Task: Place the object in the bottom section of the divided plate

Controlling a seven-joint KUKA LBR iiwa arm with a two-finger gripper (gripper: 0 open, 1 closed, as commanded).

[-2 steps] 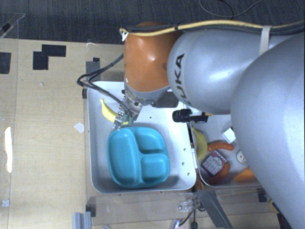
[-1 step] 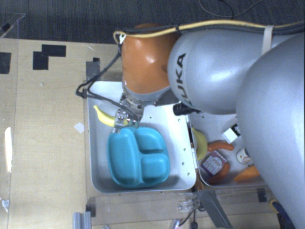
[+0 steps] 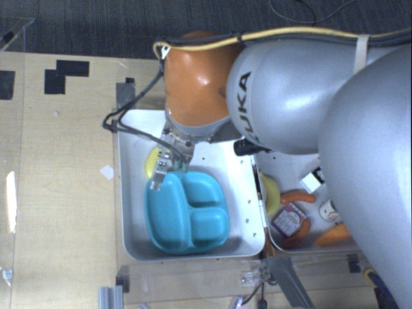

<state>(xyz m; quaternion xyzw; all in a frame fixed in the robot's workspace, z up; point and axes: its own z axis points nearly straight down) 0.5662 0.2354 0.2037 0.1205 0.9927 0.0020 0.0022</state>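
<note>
A blue divided plate (image 3: 187, 212) lies in the left white bin (image 3: 132, 237), with one long section on its left and two smaller sections on its right. My gripper (image 3: 161, 172) hangs over the plate's upper left rim, below the orange wrist band (image 3: 193, 82). Just behind the gripper a yellow object (image 3: 151, 161) rests on the bin floor, partly hidden by the gripper. I cannot tell whether the gripper touches it.
The right bin (image 3: 273, 240) holds a yellow item (image 3: 272, 195), an orange stick-shaped item (image 3: 300, 197), a dark wrapped packet (image 3: 288, 221), another orange piece (image 3: 332, 235) and a small white piece (image 3: 311, 181). The grey arm covers most of that bin.
</note>
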